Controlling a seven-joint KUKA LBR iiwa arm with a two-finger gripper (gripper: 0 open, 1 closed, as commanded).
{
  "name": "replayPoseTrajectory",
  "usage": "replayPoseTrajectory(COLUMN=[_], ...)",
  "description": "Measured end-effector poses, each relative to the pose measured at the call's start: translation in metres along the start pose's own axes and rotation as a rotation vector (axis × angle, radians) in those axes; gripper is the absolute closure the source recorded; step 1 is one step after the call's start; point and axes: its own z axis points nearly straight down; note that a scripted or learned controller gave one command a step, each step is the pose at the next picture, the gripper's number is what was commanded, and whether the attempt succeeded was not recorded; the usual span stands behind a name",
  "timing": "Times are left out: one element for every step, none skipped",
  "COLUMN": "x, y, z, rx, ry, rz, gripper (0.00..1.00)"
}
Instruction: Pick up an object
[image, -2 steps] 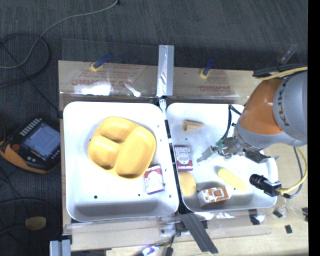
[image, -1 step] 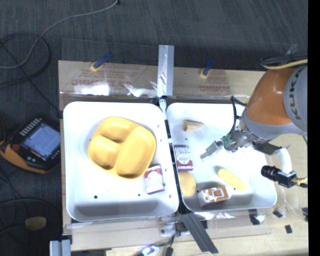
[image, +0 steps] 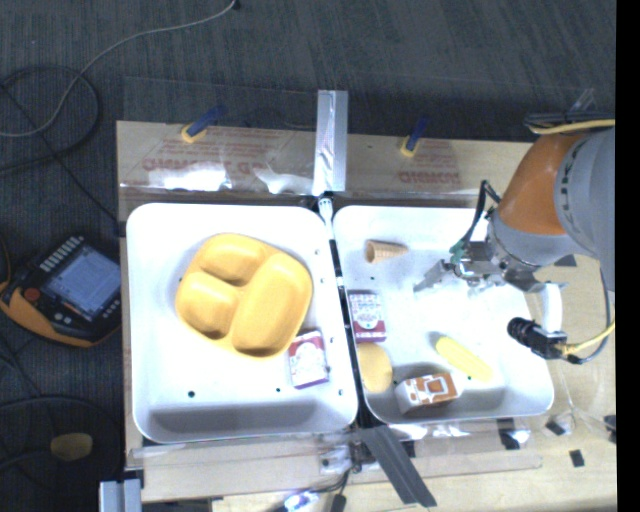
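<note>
Nearest: orange-white carton (image: 431, 389) at right bin (image: 540, 400) front wall, yellow piece (image: 462, 357) just behind; my gripper (image: 447, 272) hovers mid-bin, nothing held, can't tell its opening; cone (image: 384, 250) farthest; risk: carton against wall blocks a finger, grasp slips.

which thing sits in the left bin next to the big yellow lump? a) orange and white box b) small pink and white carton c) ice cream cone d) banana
b: the small pink and white carton lies in the left bin, touching the lower right edge of the big yellow lump.
</note>
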Motion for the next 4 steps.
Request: replayPoseTrajectory(x=[0.034,0.046,0.046,0.046], y=[-0.070,-0.088,-0.088,-0.089], z=[0.035,0.034,0.034,0.034], rx=[-0.012,-0.026,-0.025,-0.025], ry=[-0.001,-0.009,-0.008,-0.008], rz=[0.003,-0.187,-0.187,-0.187], gripper=[0.00,0.00,0.00,0.00])
